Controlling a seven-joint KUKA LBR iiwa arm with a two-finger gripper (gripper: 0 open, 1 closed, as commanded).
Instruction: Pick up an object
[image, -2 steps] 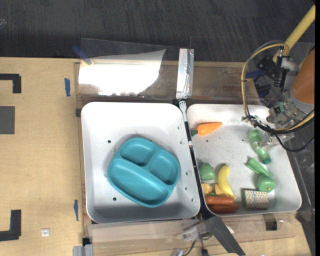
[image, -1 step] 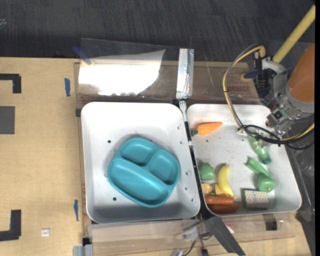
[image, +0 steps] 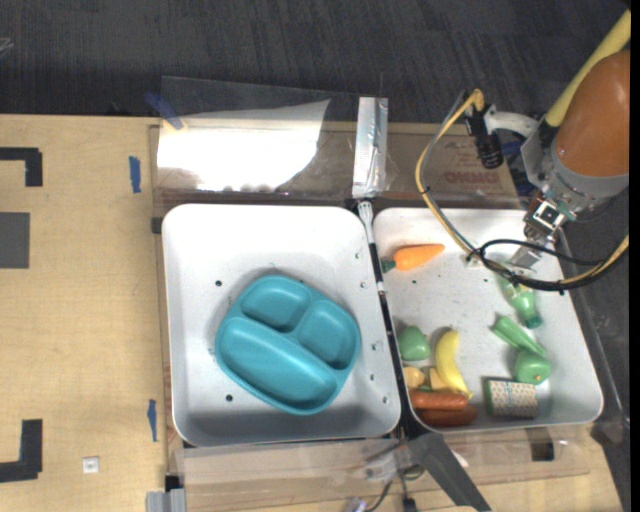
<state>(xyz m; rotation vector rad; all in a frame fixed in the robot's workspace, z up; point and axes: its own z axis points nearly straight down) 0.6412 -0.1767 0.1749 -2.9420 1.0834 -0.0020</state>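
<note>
Right bin: carrot lies well left of claw.

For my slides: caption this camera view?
Gripper above right bin of toy food; blue tray in left bin.

Two bins side by side, the pincer over the right one

We see the gripper above the right bin, near its far right corner. To its left lies a carrot; nearer the camera, a banana, a sausage and a small box. Farther left, a divided plate sits in the left bin.
</note>
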